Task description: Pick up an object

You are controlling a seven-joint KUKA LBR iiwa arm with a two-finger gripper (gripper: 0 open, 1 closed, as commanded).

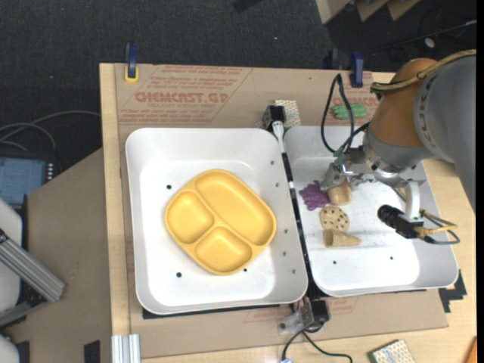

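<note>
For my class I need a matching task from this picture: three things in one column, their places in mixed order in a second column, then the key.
Things
1. yellow divided plate
2. purple piece
3. speckled round piece

Places
A. right bin, close to its left wall
B. left bin, in the middle
C. right bin, right next to the tan wedge

Pairs: 1-B, 2-A, 3-C

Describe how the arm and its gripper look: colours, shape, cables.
The arm is thick, rounded and grey, with a broad orange band above the wrist. A thin black cable loops beside it. The gripper is small and of silvery metal.
</note>
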